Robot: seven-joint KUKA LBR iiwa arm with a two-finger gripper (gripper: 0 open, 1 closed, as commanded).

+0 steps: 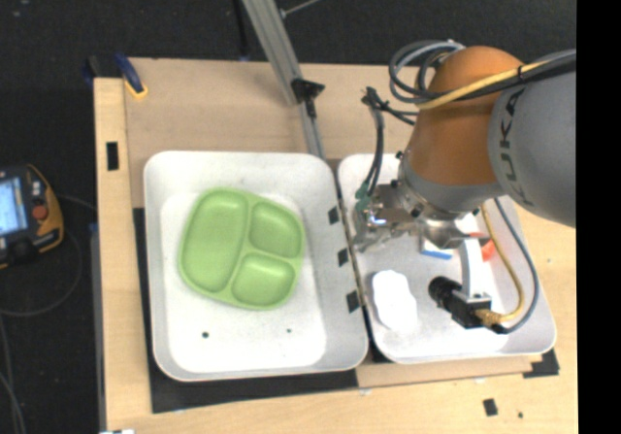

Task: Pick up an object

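I hung over the right bin (543, 330), honestly couldn't tell my fingers' (383, 218) state; green tray (243, 248) sat at 9 o'clock.

A pale wooden tabletop (116, 257) carries 2 shallow white bins side by side, the left white bin (165, 345) and the right white bin (529, 335). A slanted grey metal rail (267, 24) rises behind them. A handheld orange-and-black pendant (24, 214) lies off the tabletop's left edge.
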